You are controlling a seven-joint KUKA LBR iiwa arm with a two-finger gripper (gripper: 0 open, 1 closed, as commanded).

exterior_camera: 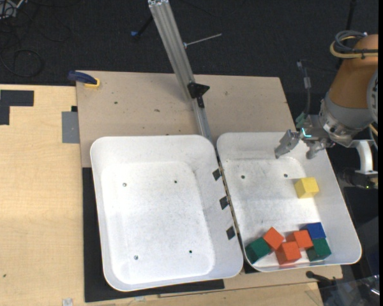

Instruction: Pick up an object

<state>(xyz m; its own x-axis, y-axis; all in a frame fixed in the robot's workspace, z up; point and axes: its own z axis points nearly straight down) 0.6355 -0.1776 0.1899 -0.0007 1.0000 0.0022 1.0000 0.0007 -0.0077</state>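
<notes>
gripper (301, 146) spread, pinching nothing, over right bin (255, 155) far edge | yellow block (306, 187) just below it, apart | 6 blocks (291, 243) clustered well below, near corner

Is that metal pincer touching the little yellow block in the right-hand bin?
Apart. The camera view shows the pincer above the far end of the right white bin, with bare bin floor between it and the yellow block.

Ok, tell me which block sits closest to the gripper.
The yellow block. It lies alone in the right bin, just below the gripper, while the orange, green and blue blocks huddle at the bin's near edge.
</notes>
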